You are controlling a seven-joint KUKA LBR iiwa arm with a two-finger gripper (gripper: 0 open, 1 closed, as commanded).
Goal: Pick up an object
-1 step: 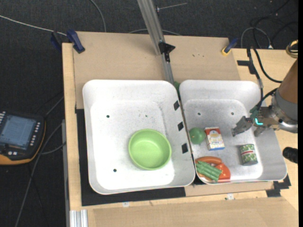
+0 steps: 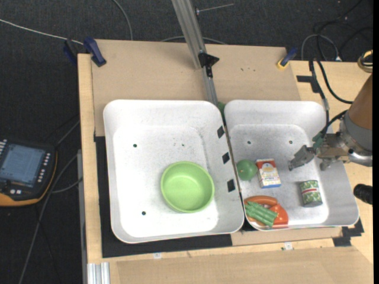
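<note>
The right bin holds a small green ball, a red and white carton, a dark green can and a plate of red and green toy vegetables. In the left bin lies a light green bowl. My gripper hangs over the right bin's right half, just behind the can and to the right of the carton. Its fingers are spread open and nothing sits between them.
A slanted metal pole rises behind the seam between the bins. Cables run along the bench's back right. A handheld control pendant lies on the floor at the left.
</note>
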